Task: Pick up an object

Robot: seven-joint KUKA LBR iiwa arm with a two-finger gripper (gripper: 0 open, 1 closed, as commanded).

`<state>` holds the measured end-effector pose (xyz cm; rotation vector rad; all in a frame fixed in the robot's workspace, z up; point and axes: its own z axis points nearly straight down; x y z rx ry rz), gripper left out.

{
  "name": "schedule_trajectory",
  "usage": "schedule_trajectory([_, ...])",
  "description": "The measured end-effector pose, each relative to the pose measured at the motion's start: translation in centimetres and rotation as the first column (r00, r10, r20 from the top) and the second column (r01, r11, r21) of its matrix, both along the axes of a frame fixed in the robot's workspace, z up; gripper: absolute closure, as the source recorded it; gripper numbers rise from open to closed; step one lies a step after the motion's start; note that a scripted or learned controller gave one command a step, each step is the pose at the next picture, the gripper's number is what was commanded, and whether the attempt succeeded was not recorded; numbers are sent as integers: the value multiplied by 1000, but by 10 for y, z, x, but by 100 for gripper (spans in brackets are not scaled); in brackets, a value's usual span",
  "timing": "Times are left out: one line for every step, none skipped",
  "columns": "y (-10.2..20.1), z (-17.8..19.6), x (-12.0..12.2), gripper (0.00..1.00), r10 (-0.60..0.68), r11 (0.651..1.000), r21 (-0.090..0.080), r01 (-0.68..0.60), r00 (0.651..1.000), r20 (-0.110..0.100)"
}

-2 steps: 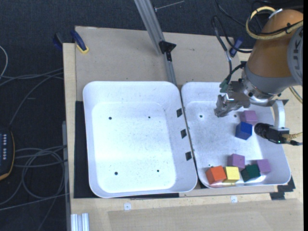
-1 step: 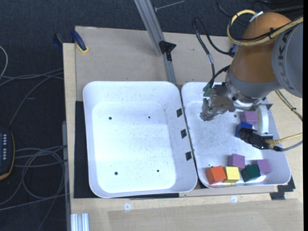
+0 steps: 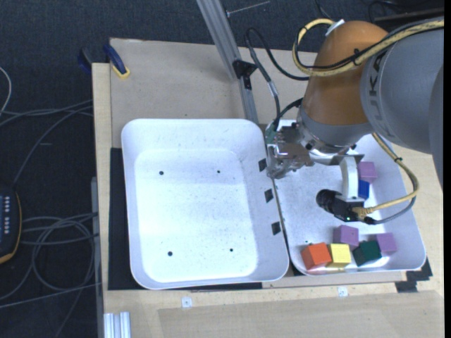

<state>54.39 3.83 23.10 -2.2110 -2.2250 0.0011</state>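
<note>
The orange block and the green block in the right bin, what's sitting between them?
A yellow block lies between the orange block and the green block, along the right bin's near edge in the camera view.

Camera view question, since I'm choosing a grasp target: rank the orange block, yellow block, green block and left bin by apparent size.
1. left bin, by far.
2. orange block.
3. green block and yellow block: they look about alike, so I won't rank them.
</note>
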Motion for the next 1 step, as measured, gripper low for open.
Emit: schedule_trajectory([53, 12, -15, 100, 1, 1000, 1, -1, 1000, 4])
